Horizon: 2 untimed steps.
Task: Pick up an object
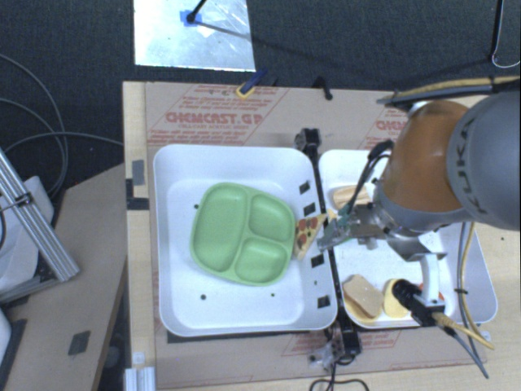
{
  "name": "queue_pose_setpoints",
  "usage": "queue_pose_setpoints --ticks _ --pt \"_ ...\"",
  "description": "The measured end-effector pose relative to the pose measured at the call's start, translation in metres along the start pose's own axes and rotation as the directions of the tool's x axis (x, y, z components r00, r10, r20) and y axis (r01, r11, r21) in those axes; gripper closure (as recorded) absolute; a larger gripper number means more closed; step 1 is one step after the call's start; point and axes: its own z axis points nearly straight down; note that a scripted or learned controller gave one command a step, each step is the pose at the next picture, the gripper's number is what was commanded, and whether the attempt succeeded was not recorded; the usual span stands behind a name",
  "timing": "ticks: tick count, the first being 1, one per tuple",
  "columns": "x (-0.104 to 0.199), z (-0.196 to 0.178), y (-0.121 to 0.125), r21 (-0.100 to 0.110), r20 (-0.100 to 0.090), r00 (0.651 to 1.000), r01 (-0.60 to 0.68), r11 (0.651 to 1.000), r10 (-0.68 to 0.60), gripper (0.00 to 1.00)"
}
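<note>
A toy pizza slice (308, 233) hangs over the wall between the two bins, beside the green divided plate (242, 233) in the left bin (175, 218). My gripper (324, 235) reaches in from the right and is shut on the slice's right end. The grey and orange arm (431, 169) covers much of the right bin (480, 292). In that bin a tan bread-like piece (364, 295) and a yellow item (396, 301) lie near the front. Another pale food item (345, 195) peeks out behind the gripper.
Black clips (308, 139) sit along the divider between the bins. Both bins rest on a cardboard sheet (220, 108). A metal frame (32, 226) stands off the bench at the left, and a shiny plate (195, 23) lies behind on the dark floor.
</note>
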Motion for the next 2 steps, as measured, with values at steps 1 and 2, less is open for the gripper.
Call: queue_pose_setpoints --ticks 1,2 --pt "-0.101 0.032 0.045 0.010 0.007 1.000 -0.019 1.000 0.019 0.00" --pt "-0.126 -0.040 0.087 0.001 0.007 1.000 -0.010 1.000 0.010 0.00"
